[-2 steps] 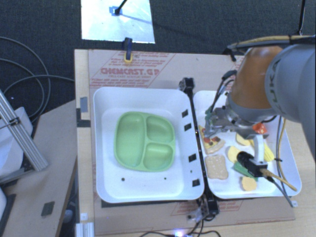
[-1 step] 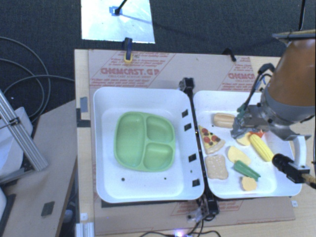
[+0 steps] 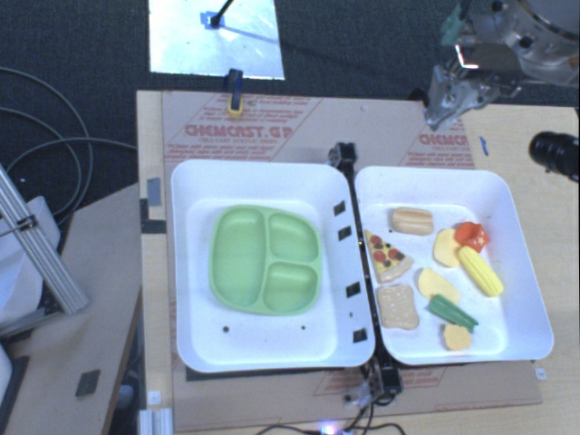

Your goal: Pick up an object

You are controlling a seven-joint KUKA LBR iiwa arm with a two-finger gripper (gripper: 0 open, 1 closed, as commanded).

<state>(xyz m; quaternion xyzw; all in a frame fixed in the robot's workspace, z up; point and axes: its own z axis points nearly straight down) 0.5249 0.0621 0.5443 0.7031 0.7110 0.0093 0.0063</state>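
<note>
The robot's hand (image 3: pixel 446 107) hangs above the worktop (image 3: pixel 272 120) beyond the right bin's (image 3: pixel 517 243) far rim, holding nothing; whether its fingers are apart or together cannot be told. Toy foods lie in that bin: a hot dog bun (image 3: pixel 412 220), pizza slice (image 3: pixel 387 256), corn cob (image 3: pixel 480 271), toast (image 3: pixel 397 306) and a green pod (image 3: pixel 451 312). The left bin (image 3: pixel 195 333) carries a green divided plate (image 3: pixel 265 260).

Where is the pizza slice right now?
The pizza slice lies in the right bin, near that bin's left wall by the divider, just above the slice of toast and below-left of the hot dog bun.
</note>
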